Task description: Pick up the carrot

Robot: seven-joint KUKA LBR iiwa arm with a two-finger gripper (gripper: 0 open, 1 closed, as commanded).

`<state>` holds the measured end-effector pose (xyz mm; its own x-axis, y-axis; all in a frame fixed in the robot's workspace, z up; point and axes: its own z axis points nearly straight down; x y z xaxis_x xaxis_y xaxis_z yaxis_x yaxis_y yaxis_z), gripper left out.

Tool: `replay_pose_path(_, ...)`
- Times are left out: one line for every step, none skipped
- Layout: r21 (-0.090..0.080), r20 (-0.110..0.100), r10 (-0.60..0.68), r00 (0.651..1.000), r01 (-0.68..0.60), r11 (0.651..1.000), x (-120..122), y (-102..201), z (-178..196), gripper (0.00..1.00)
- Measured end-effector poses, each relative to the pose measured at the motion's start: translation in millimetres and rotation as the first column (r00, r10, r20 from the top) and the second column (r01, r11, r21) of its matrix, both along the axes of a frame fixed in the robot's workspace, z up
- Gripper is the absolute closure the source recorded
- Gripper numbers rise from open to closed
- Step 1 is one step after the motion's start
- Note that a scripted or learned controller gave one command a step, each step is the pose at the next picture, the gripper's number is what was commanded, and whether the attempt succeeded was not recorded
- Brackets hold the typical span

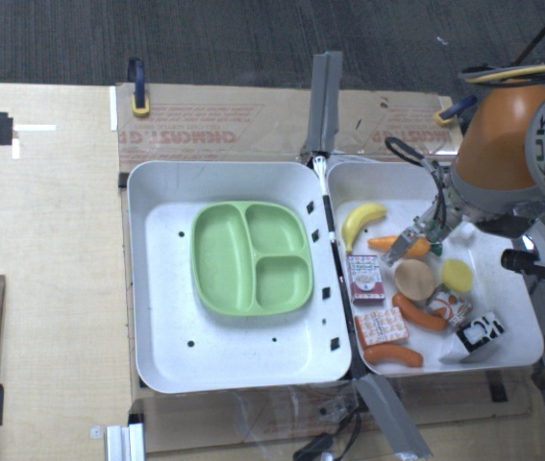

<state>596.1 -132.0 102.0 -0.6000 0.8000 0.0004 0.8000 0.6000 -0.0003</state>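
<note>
The carrot (382, 243) is a small orange piece lying in the right bin (512, 358), just below the banana (363, 221). Its left end shows, and more orange shows at the gripper's far side. My gripper (412, 241) comes in from the upper right and sits low right over the carrot's right part, covering it. The carrot rests at the level of the bin floor. The grey arm with its orange band (503, 142) stands over the bin's upper right corner.
Crowded around the carrot are a red-and-white box (364, 279), a brown round item (413, 279), a yellow lemon (458, 275), two orange sausages (393, 355), another box (381, 327) and a black-and-white item (481, 331). The left bin (157, 353) holds a green divided plate (251, 257).
</note>
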Motion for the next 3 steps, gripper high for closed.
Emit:
replay_pose_path(-0.001, 0.006, -0.004, 1.0, 0.004, 1.0, 1.6, -1.1, 11.4, 1.0)
replay_pose_path(-0.001, 0.003, 0.099, 0.995, -0.099, 0.995, -12.5, 65.7, 89.9, 1.0)
replay_pose_path(-0.001, 0.002, 0.098, 0.995, -0.098, 0.995, -12.6, 65.4, 89.9, 0.0)
